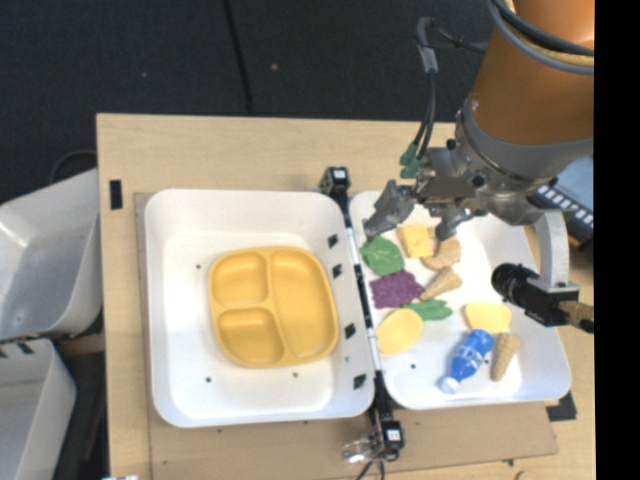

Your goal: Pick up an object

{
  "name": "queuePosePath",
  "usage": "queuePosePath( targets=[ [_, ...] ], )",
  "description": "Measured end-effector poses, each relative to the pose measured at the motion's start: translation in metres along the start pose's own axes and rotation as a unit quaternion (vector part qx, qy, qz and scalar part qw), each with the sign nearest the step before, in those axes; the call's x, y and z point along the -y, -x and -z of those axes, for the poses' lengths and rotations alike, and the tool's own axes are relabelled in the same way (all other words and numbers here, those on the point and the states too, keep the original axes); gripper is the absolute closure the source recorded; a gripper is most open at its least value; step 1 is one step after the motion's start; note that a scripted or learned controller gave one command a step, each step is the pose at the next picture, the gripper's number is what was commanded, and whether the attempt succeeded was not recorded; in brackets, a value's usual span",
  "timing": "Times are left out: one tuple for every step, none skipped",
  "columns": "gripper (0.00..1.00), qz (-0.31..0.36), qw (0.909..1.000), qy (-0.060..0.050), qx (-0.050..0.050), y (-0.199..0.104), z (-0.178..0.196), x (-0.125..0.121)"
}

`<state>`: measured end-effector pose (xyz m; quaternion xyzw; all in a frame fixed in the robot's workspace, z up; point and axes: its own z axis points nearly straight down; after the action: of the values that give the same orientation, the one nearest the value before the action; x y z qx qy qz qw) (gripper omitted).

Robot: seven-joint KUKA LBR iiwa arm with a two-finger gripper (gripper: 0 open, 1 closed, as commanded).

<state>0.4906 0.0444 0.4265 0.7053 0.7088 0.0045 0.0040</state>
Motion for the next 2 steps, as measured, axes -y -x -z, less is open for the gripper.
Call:
queuePosePath(
  targets=[
    [1.00,0.004,1.0000,-0.005,0.002,0.001,0.004,0.000],
    [1.00,0.009,0.9999,-0.005,0.002,0.002,0.014,-0.001]
  ],
)
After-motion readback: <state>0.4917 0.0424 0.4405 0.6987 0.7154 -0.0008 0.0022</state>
